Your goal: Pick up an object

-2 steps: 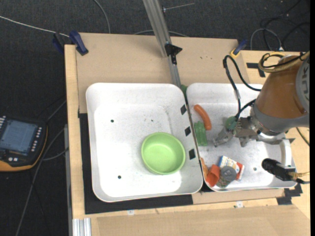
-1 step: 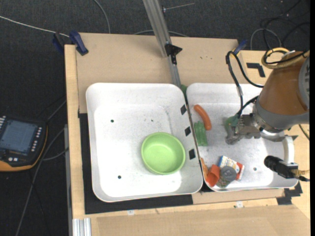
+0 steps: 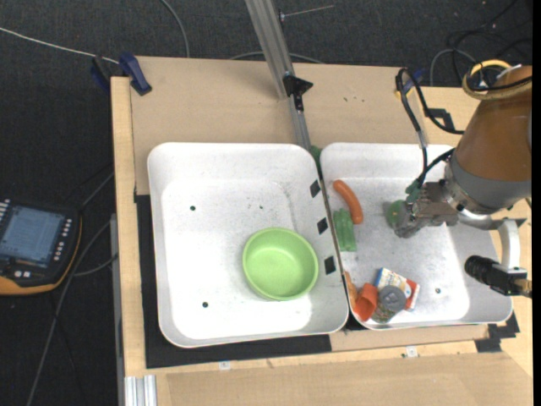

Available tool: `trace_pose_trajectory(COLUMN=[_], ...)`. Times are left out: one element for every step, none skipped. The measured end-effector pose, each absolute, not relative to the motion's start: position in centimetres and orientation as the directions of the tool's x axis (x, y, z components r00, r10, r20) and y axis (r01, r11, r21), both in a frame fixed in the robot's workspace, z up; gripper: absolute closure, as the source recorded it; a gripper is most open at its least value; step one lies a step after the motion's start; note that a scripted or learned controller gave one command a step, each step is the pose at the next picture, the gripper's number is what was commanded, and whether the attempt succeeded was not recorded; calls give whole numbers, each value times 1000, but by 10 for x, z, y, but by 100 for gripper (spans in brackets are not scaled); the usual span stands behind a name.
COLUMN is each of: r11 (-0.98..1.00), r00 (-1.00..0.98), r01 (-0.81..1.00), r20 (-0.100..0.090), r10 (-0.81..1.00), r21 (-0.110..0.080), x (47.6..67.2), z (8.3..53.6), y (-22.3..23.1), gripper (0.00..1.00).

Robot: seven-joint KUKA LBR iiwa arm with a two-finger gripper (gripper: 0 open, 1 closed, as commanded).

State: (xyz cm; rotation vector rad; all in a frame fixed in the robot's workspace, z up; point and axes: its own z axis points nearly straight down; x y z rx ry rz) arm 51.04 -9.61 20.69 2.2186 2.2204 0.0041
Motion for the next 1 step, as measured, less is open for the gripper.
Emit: trace_pose_trajectory(r11=[1], r00=[-1], r01=[1000], r20=[0], r10=[1000], r21=[4], x=[517], z=[251], y=[-94], gripper=[100])
